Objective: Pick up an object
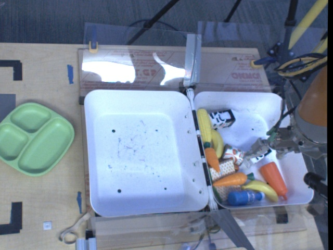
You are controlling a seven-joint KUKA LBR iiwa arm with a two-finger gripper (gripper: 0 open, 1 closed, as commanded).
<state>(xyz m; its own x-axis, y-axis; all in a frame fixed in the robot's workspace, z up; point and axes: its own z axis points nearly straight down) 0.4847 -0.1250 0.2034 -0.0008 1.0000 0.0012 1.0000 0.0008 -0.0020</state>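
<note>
I bring the tool (261, 149) low into the right bin (244, 100), beside the carrot (273, 177); whether it is wide or narrow I cannot tell. Next it must close on one toy.

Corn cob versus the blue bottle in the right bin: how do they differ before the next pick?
The corn cob is yellow; the blue bottle is blue with a paler end. The corn cob lies lengthwise along the bin's left wall, near its upper part; the blue bottle lies crosswise at the bottom edge. The corn cob looks longer than the blue bottle. Both lie flat in the right bin, apart from the gripper.
</note>
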